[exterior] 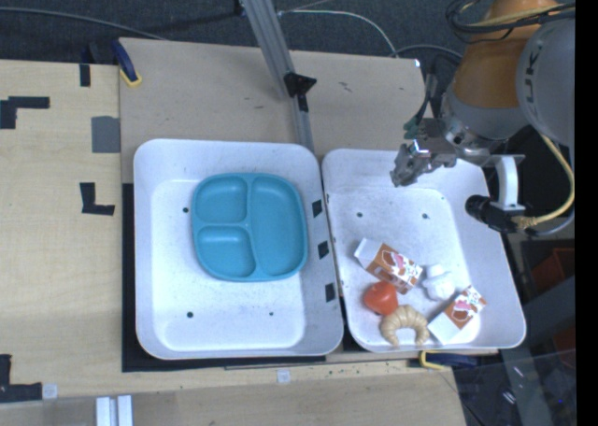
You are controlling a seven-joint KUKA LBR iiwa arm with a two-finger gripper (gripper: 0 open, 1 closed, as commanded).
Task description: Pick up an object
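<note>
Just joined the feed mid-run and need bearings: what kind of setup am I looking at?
Likely a lab bench for robot picking trials: two shallow white bins, toy food such as a croissant and a tomato, and the claw over the right bin.

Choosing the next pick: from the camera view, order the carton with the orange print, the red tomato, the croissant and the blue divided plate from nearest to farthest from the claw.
Claw sits over the right bin's far edge.
1. Carton with the orange print, mid right bin.
2. Red tomato, just below the carton.
3. Croissant and blue divided plate, in the left bin: too close to call.
</note>
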